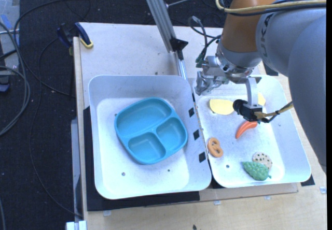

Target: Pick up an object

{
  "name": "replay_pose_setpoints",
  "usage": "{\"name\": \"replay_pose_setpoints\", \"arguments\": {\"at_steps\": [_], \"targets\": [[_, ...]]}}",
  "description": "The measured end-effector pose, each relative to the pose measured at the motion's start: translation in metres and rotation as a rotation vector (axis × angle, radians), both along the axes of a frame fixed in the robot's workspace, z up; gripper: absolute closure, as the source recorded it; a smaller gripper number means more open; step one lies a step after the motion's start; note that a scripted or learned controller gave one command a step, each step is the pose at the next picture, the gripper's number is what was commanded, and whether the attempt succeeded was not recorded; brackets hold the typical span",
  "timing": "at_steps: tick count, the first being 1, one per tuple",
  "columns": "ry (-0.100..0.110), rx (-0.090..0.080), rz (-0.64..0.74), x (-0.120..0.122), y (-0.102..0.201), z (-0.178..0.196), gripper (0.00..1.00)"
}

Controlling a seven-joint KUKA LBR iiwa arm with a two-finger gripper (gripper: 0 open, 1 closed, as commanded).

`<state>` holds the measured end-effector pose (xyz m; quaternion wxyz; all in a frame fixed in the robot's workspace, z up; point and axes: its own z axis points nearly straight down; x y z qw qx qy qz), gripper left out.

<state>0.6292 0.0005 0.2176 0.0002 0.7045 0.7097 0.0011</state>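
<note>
My gripper (205,85) hangs low over the far left corner of the right bin (293,147), just behind a flat yellow piece (221,106). Nothing shows in its grasp. Nearer the front of that bin lie an orange carrot-like piece (246,128), a small pretzel (215,147), a speckled cookie (262,160) and a green leafy lump (256,171). A black fitting with a cable (245,109) hangs from the arm between the yellow piece and the orange one.
The left bin (98,120) holds a blue divided plate (150,129). A slanted metal pole (160,11) comes down to the bins' shared far edge, close beside the gripper. The bulky grey arm (295,42) covers the right bin's far right side.
</note>
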Motion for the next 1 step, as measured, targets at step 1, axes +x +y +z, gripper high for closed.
{"name": "replay_pose_setpoints", "arguments": {"at_steps": [1], "targets": [[-0.001,0.001,0.002,0.0064,0.0645,0.0092,1.0]]}}
